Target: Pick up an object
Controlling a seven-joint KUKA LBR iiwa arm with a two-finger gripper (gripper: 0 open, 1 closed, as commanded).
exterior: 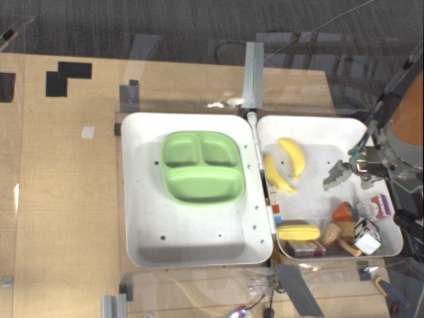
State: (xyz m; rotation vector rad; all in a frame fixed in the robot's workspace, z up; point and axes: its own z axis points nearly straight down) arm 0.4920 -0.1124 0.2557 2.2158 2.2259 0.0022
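Curved yellow bananas [286, 164] (smooth, glossy), metal gripper [339, 172] beside them, fingers apart, green compartment plate [201, 167]

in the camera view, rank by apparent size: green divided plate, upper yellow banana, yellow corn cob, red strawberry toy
1. green divided plate, largest by far
2-3. upper yellow banana and yellow corn cob look about alike, so I will not rank them
4. red strawberry toy, smallest

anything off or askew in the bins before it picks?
Nothing damaged or spilled. The green tray sits flat in the left bin. In the right bin, two bananas lie apart, while the rest is jumbled along its front edge. The gripper hovers above that bin.
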